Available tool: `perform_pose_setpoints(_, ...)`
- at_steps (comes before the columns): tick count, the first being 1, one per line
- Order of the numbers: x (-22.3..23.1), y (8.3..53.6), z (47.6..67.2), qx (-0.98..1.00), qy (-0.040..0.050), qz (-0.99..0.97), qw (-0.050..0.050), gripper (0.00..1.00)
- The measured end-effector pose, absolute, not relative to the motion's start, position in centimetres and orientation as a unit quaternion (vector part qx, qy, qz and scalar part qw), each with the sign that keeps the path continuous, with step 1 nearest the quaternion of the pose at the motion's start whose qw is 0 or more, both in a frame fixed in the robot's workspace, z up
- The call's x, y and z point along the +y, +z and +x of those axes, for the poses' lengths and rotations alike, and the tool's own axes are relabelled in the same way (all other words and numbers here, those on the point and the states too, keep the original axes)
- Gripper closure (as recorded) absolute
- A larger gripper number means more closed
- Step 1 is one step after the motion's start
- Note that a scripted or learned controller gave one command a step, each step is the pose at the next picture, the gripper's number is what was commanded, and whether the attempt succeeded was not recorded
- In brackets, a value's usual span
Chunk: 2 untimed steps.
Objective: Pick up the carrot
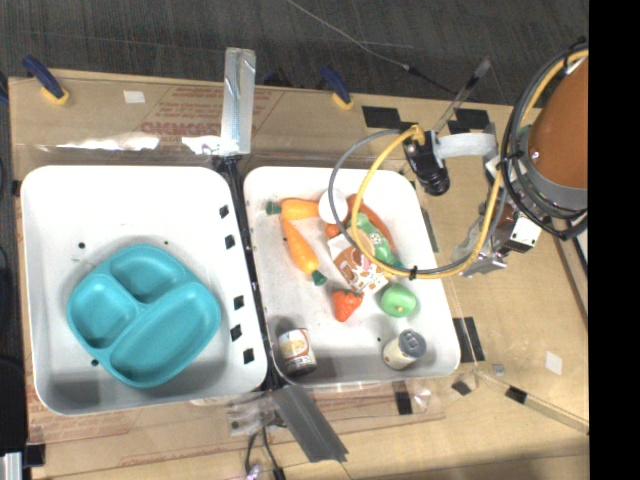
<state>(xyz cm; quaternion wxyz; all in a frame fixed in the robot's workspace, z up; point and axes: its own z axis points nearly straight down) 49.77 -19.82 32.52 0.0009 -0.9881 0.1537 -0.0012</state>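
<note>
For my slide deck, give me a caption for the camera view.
Carrot lies among toy foods in the right bin; teal divided plate sits in the left bin.

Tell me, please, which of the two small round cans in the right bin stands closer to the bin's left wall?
The brown-labelled can, at the right bin's near-left corner beside the divider. The other, grey-topped can sits further right, below the green apple.

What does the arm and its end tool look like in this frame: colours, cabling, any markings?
At the view's right, the arm shows a rounded orange section ringed by grey and bundled black cables. A yellow cable and a thinner grey one loop out from it over the right bin. A white bracket carries a small black cylindrical piece. No markings are legible.
</note>
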Motion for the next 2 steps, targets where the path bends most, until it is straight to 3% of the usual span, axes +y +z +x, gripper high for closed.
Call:
perform_pose_setpoints(1,-20.8,40.4,54.5,0.097,-0.0057,-0.995,0.001,1.0)
perform_pose_setpoints(2,-20.8,29.5,50.0,0.099,0.0011,-0.995,0.004,1.0)
